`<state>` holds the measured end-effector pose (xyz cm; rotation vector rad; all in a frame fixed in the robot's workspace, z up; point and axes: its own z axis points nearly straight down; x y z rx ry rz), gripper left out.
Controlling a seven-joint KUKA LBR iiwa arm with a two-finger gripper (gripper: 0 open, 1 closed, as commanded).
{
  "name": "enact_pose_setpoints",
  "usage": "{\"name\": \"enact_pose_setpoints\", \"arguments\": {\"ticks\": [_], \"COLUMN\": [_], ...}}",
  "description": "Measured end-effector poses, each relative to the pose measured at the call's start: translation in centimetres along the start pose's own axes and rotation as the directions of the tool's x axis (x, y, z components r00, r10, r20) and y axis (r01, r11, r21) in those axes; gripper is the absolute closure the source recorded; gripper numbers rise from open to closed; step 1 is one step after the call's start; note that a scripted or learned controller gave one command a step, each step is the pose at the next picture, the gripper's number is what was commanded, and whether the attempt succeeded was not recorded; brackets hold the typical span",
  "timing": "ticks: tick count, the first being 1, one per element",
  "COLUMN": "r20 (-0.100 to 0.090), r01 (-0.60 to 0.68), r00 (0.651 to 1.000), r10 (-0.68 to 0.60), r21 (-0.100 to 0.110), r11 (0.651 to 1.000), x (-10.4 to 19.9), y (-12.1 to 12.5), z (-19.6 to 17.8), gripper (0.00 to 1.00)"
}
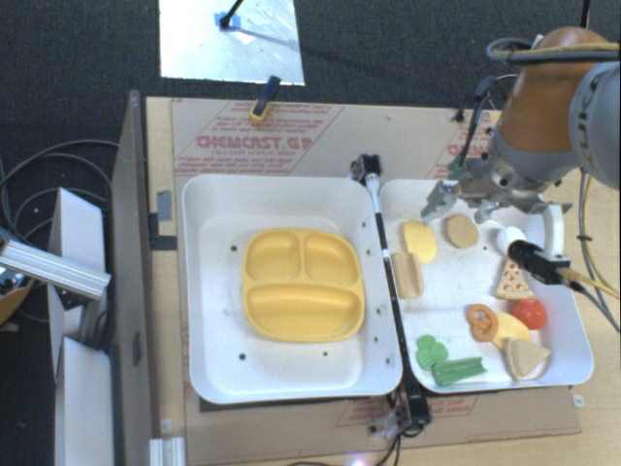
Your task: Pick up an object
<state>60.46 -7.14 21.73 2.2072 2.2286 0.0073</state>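
My gripper (456, 207) hangs over the back of the right bin (572, 352), its fingers spread apart with nothing between them. Just in front of it lie a round tan biscuit (462, 231) and a pale yellow oval piece (419, 241). A tan bun (407, 275) rests by the bin's left wall. Further right are a small white piece (509, 234), a pizza slice (512, 280), a red tomato (529, 313) and an orange pretzel (480, 320). At the front are a yellow cheese piece (511, 329), a tan wedge (527, 357), a green pea pod (432, 350) and a green bean (458, 368).
The left bin (218, 357) holds a yellow divided plate (301, 284). A thin black-tipped rod (380, 221) lies along the wall between the bins. Cardboard (281, 134) covers the bench behind the bins. The arm (548, 95) comes in from the upper right.
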Motion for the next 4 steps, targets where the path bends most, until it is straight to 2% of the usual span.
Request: {"name": "enact_pose_setpoints", "arguments": {"ticks": [1,2,3,4], "r20": [0.001,0.001,0.0,-0.001], "r01": [-0.005,-0.008,-0.005,-0.005], "r00": [1.0,1.0,1.0,1.0], "r10": [0.005,0.008,0.005,0.005], "r21": [0.008,0.001,0.006,0.003], "r11": [1.0,1.0,1.0,1.0], "x": [-1.7,-2.8,-1.1,-1.1], "y": [4.2,4.5,3.5,3.7], "z": [11.7,13.0,13.3,12.2], "gripper": [0.0,0.0,0.0,1.0]}}
